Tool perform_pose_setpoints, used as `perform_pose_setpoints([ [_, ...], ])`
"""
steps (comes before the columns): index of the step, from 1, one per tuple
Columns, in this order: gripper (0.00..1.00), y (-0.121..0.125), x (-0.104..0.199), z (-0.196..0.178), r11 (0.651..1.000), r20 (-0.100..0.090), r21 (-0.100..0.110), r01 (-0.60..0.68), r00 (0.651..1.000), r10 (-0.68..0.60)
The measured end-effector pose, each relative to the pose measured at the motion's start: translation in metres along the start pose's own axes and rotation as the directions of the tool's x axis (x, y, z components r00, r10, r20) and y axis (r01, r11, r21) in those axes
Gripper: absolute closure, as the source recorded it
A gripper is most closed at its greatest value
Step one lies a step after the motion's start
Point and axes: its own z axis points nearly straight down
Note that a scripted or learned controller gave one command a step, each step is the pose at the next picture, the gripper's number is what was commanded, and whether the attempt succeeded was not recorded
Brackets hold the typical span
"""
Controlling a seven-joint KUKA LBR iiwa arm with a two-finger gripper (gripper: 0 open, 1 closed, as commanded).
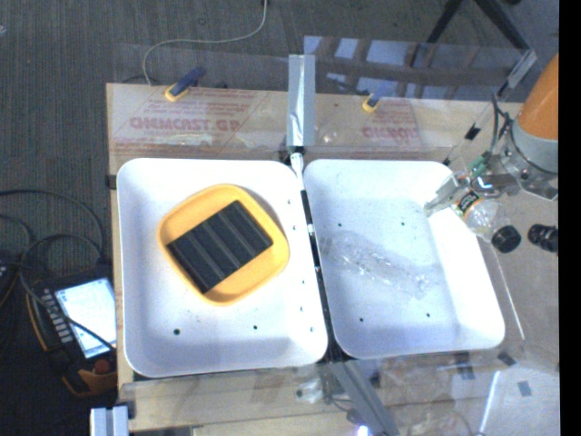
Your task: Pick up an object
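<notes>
Gripper [458,198] hangs over the far right corner of the right bin [472,321]; whether it is open or closed, I cannot tell. I see a clear plastic wrapper [381,263] lying mid-bin, and a yellow dish with a black ribbed insert [224,243] in the left bin [145,339].

Cut off by the right edge: most of the arm [543,116], leaving just the orange band and part of the grey wrist. Too small and blurred to judge: the gripper [454,199] at the right bin's [472,325] far right rim. Faint and hard to outline: a clear crumpled wrapper [381,263] on that bin's floor. Partly cut at the left: a handheld screen unit [77,321] on the floor.
</notes>
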Motion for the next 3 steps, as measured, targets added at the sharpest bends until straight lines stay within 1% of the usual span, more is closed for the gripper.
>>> perform_pose_setpoints([
  [1,0.0,0.036,-0.003,0.008,0.995,0.0,0.0,0.102,0.995,-0.102],
  [2,0.0,0.079,-0.007,0.029,0.979,0.001,0.0,0.205,0.979,-0.205],
  [3,0.0,0.079,-0.007,0.038,0.974,0.0,0.0,0.226,0.974,-0.226],
])
